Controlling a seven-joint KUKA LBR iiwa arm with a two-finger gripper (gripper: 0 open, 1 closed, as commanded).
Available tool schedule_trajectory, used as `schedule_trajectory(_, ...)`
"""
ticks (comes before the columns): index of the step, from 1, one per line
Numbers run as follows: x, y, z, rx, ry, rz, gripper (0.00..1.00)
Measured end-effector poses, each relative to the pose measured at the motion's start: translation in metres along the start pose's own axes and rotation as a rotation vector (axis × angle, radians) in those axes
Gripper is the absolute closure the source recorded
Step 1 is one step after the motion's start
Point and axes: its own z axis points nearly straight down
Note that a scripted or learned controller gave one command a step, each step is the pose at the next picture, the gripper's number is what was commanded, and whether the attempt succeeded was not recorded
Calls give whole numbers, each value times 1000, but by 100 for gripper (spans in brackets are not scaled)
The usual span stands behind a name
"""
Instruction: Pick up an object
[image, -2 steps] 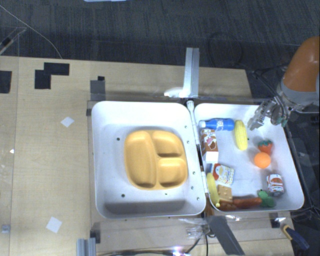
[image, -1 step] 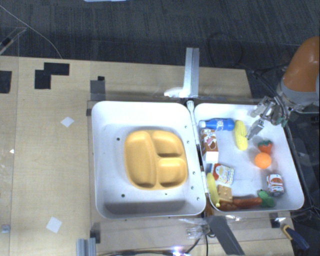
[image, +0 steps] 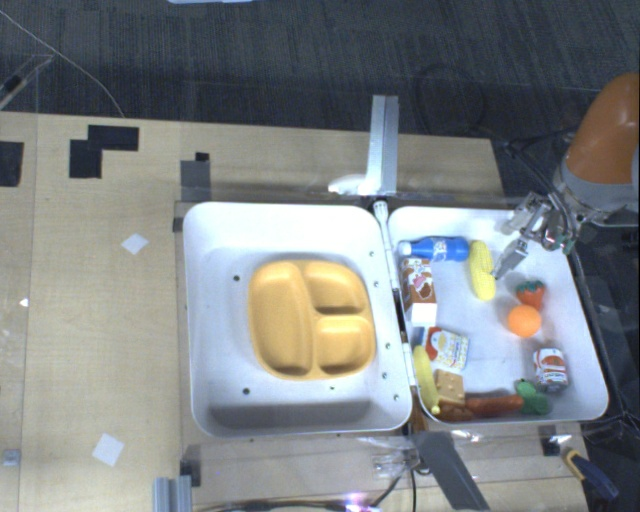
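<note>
Yellow corn cob (image: 482, 270), upright beside blue bottle (image: 436, 249)

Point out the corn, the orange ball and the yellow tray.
corn (image: 482, 271): camera view, middle of the cob, right bin.
orange ball (image: 524, 320): camera view, centre of the ball, right bin.
yellow tray (image: 283, 325): camera view, floor of its long compartment, left bin.

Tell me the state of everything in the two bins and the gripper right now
Yellow tray: flat in the left bin.
Blue bottle: on its side.
Corn cob: lying loose, beside the bottle.
Orange ball: resting free.
Small can: lying in the right bin.
Gripper: over the right bin, holding nothing.
</note>
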Motion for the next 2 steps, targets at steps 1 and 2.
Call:
schedule_trajectory(1,51,-27,44,1,2,-33,0)
schedule_trajectory(2,46,45,46,1,1,198,0)
